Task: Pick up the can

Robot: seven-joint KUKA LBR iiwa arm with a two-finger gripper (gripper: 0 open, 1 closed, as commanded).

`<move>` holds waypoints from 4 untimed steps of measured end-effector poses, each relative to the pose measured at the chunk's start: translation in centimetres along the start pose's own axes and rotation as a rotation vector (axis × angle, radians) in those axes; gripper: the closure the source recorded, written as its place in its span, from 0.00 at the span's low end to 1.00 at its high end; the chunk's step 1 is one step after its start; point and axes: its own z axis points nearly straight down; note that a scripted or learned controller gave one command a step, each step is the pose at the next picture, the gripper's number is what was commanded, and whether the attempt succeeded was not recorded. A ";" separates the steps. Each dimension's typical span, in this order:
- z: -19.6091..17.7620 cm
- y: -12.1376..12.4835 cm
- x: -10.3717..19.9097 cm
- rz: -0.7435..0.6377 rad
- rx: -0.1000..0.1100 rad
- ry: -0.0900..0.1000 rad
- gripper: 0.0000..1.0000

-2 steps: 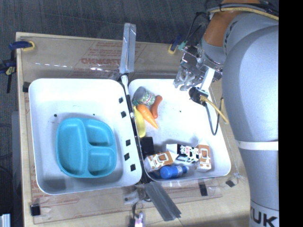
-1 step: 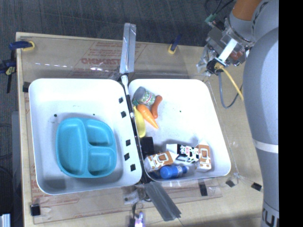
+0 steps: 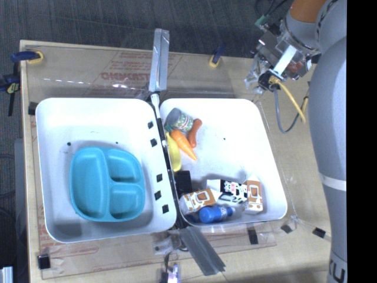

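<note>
The can (image 3: 178,121) lies on its side in the far left corner of the right bin (image 3: 259,134), its grey end turned toward the bin wall and its label green and colourful. An orange carrot (image 3: 184,144) and a second orange piece (image 3: 195,131) rest against it. My gripper (image 3: 261,79) hangs above the bench just beyond the right bin's far right corner, well to the right of the can. It is open, with nothing between its fingers.
The right bin also holds a banana (image 3: 175,157), a black block (image 3: 183,180), small cartons (image 3: 199,198) (image 3: 254,196), a cow-patterned pack (image 3: 234,189) and a blue bottle (image 3: 214,214) along its near edge. A blue divided plate (image 3: 108,183) lies in the left bin (image 3: 53,122).
</note>
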 end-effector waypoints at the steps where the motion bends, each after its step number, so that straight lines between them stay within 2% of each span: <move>1: -0.9 -2.1 -3.3 -0.216 -0.007 0.003 1.00; 2: -1.8 -2.2 -3.2 -0.226 -0.002 0.001 1.00; 3: 0.8 -8.9 -6.6 -0.248 -0.008 0.002 1.00; 4: -0.1 -8.9 -6.6 -0.252 -0.005 0.000 1.00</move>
